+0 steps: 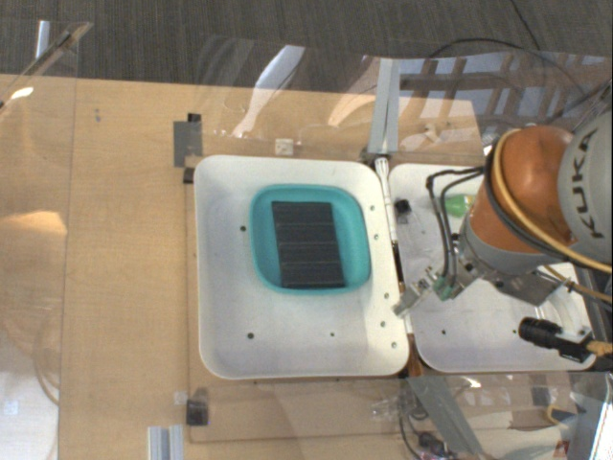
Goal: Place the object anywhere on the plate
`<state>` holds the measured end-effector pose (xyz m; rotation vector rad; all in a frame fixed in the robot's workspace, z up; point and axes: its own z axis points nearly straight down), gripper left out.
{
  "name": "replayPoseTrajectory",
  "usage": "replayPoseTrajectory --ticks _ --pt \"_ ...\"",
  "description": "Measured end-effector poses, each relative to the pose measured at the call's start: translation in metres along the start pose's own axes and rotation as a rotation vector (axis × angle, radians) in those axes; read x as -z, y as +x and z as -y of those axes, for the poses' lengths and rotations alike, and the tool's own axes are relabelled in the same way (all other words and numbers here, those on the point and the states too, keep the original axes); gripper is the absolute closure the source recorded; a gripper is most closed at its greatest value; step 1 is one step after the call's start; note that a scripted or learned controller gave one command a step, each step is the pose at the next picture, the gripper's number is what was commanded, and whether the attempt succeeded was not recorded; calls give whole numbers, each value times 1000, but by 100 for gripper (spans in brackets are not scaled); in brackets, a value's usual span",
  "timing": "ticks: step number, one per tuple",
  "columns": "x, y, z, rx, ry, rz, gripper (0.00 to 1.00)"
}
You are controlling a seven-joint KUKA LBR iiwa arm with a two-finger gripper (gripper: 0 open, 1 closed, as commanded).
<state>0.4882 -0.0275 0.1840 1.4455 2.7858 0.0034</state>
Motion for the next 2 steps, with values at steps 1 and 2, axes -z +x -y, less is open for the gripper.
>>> replayPoseTrajectory --ticks 1,2 --pt "11 -1 -3 3 -6 4 100" --pt "11 -1 -3 2 -6 4 0"
